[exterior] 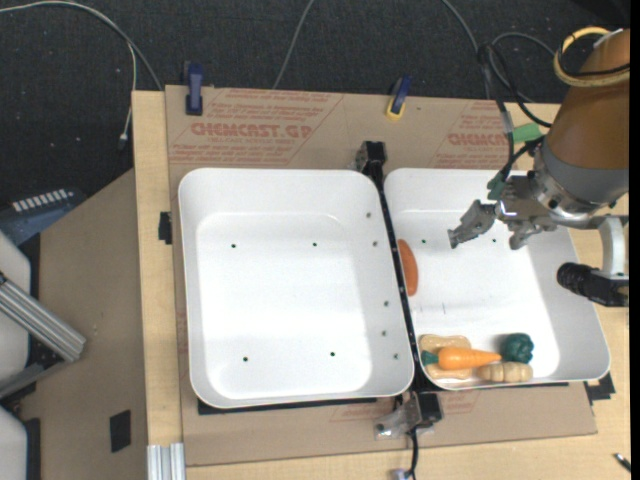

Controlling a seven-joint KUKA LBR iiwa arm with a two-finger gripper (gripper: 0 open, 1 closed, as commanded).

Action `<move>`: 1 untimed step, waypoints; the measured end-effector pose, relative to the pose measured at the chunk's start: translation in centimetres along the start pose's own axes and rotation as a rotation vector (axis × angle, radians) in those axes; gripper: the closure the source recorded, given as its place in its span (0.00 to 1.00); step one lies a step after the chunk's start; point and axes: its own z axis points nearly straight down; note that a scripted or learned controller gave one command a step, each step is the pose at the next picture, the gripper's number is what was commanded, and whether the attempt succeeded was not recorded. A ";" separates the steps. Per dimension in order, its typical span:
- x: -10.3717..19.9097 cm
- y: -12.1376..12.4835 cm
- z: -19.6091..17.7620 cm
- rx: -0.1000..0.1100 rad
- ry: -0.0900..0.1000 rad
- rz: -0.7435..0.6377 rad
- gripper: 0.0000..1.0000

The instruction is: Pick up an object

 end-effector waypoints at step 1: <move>-4.5 -0.2 1.1 0.001 -0.001 0.004 0.00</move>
